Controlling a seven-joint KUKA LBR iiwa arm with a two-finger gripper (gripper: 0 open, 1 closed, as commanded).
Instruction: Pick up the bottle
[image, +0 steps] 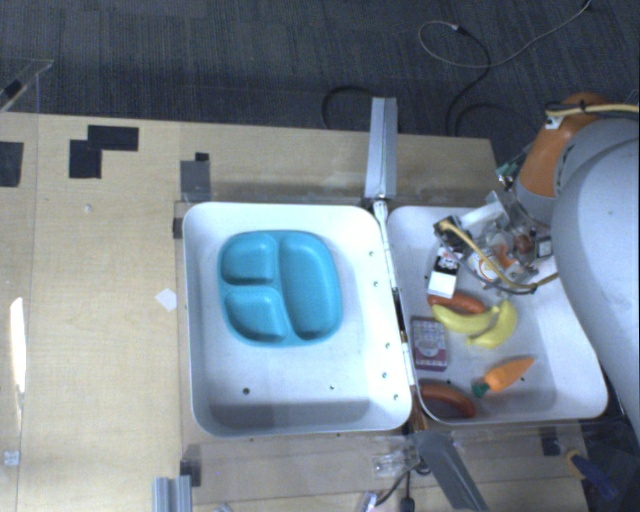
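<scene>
In the right bin, a small dark item with a white label, seemingly the bottle, sits near the upper left, above the banana. My gripper hangs low over the bin's back part, just right of that item and apart from it. Wiring and the wrist hide its tips. Nothing shows between them.
The right bin also holds an orange-red piece under the banana, a carrot, a red-and-white packet by the left wall and a dark red item at the front. A blue divided plate lies in the left bin.
</scene>
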